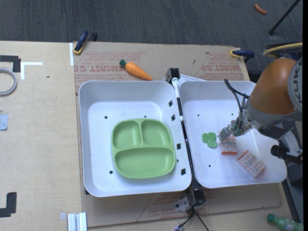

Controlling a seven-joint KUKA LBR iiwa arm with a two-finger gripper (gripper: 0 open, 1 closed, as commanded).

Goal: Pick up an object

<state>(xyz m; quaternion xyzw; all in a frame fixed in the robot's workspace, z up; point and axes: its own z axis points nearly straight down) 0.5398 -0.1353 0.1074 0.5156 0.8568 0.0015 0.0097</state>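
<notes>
1. Camera view, bench: two white bins sit side by side on cardboard; the left bin holds a green divided plate, lying flat near its middle.
2. Right bin: a small green piece lies left of centre; just right of it sits a small packet with a red lower edge; a second packet, patterned red and white, lies tilted toward the near right corner, apart from the first.
3. Arm: it enters from the right, orange band above the wrist; the gripper is low inside the right bin, right above the first packet and close beside the green piece (whether it touches either is unclear); I cannot tell if the claw is open or closed, and nothing is visibly held.
4. Outside the bins: a toy carrot lies on the cardboard behind the left bin; a blue clamp grips the cardboard's far left corner.
</notes>
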